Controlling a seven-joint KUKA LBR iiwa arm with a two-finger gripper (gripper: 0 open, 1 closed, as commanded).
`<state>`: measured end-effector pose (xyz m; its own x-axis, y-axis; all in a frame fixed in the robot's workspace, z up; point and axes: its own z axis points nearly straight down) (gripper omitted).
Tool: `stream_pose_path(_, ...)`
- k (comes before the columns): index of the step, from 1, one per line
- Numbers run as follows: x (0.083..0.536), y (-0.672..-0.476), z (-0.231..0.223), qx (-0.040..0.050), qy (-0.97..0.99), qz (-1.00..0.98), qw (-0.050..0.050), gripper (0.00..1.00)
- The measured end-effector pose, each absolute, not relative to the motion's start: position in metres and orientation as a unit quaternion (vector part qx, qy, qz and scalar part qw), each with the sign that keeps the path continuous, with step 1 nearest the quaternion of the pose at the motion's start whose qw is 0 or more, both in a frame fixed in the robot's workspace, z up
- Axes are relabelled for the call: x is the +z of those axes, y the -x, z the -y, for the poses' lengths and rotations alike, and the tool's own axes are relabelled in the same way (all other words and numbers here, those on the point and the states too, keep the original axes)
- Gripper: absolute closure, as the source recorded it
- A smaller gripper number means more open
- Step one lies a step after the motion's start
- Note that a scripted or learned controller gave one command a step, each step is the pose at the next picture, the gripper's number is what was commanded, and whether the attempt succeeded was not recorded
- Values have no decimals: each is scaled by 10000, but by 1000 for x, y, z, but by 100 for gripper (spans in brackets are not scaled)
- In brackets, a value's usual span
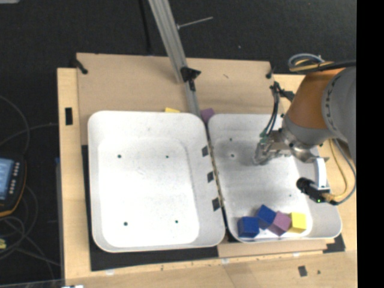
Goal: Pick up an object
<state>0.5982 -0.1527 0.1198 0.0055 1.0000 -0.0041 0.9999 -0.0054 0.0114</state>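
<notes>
My gripper (261, 155) hangs over the upper middle of the right bin (240, 185), under the grey wrist with its orange band. Nothing shows between its fingers, and their spacing is too small to read. Several blocks lie clustered at that bin's near edge, well below the gripper: a blue block (248, 227), a second blue block (266, 213), a purple block (279, 222) and a yellow block (298, 222).
The left bin (102, 161) sits beside the right one on the wooden bench. A yellow piece (172, 110) and a purple piece (207, 114) lie just beyond the bins' far rims. A slanted metal pole (171, 35) rises behind them.
</notes>
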Motion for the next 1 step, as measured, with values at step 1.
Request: stream_pose_path(1, 97, -592, 111, 3, -7057, -7086, 16, 100)
